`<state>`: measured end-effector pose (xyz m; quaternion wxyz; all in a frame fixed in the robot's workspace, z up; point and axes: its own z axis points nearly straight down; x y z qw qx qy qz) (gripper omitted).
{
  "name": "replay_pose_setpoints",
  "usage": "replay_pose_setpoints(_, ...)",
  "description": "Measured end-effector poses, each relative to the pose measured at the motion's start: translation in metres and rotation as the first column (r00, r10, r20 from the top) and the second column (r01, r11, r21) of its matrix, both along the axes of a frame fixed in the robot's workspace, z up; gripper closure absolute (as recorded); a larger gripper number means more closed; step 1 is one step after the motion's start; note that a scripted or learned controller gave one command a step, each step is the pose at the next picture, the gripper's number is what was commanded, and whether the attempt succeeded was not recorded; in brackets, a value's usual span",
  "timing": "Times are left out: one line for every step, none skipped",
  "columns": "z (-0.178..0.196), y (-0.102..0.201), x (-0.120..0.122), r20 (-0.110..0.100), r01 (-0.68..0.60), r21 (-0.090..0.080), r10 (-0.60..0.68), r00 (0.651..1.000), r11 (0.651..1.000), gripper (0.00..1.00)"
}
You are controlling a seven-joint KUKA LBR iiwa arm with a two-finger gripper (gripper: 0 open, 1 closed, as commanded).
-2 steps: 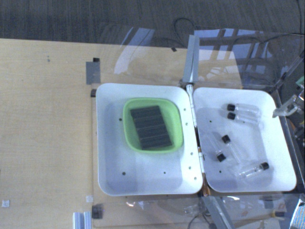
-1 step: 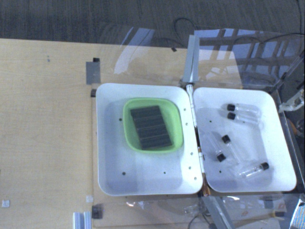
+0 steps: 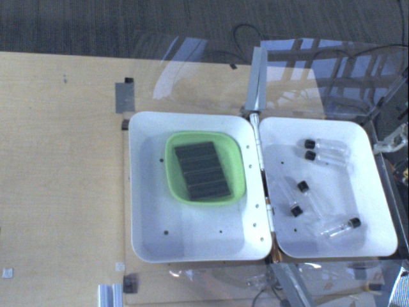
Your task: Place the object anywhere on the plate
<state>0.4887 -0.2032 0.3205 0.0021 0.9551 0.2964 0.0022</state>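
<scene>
Nearest the lens, the front rims of two shallow white bins sit side by side on the pale wooden counter [image 3: 57,171]. The left bin [image 3: 147,235] holds a lime-green plate [image 3: 172,171], squarish with rounded corners and a raised rim, set toward the back of the bin. The object [image 3: 202,171] lies flat on the plate, roughly in its middle and within the rim on every side. It is a dark grey, nearly black rectangular slab, matte, crossed by grooves that split its top into about four parallel bands. Its long side runs front to back, turned slightly so the far end leans left. The right bin [image 3: 377,235] holds five clear vials with black caps: a pair [image 3: 319,149] lying close together near the back, two [image 3: 299,198] near the middle, and one [image 3: 342,226] toward the front right corner. A grey metal bar [image 3: 257,82] runs back from the seam between the bins, and a small grey bracket [image 3: 125,96] sits on the counter behind the left bin. I cannot tell the tool's state here.
</scene>
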Motion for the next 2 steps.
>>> replay_pose_setpoints(0.004, -0.002, 0.0, 0.0, 0.087, 0.0, -0.087, 0.996, 0.996, 0.0)
replay_pose_setpoints(0.015, -0.002, 0.0, 0.001, 0.158, 0.0, -0.158, 0.988, 0.988, 0.0)
